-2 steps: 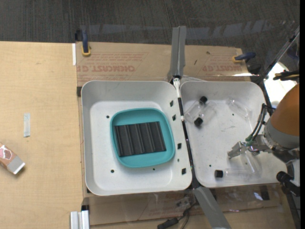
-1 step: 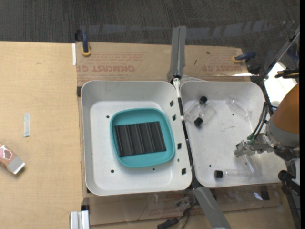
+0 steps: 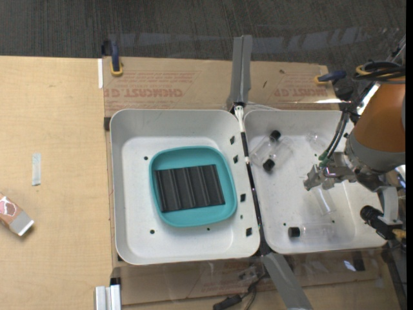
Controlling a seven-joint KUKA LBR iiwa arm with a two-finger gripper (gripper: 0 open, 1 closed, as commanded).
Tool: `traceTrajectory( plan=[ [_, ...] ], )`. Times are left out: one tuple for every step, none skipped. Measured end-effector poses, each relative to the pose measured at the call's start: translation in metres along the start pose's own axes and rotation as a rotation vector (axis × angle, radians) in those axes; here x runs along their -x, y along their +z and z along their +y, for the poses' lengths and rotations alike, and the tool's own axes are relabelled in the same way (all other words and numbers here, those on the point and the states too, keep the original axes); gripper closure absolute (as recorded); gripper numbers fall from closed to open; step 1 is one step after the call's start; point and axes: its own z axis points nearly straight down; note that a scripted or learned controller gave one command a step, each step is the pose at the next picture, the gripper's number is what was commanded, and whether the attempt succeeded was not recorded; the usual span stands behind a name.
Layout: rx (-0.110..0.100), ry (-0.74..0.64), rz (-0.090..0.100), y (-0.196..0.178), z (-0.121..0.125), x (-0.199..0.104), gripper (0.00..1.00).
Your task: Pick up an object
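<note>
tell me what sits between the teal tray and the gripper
In the camera view, the divider where the two bins meet, then two small clear vials with black caps lie between the teal tray and the gripper.

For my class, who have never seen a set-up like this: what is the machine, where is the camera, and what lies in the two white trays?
One camera looks down at a slant on a bench. The grey and orange robot arm reaches in from the right, its gripper low over the right bin. That bin holds small clear items with black caps and a small black piece. The left bin holds a teal tray with a dark ribbed insert. Nothing can be seen held.
</note>
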Motion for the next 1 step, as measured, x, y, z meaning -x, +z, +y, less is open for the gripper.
traceTrajectory(
  plan=[
    [-0.001,0.132,-0.001,-0.0582,0.0259,-0.0024,1.0]
  ],
)
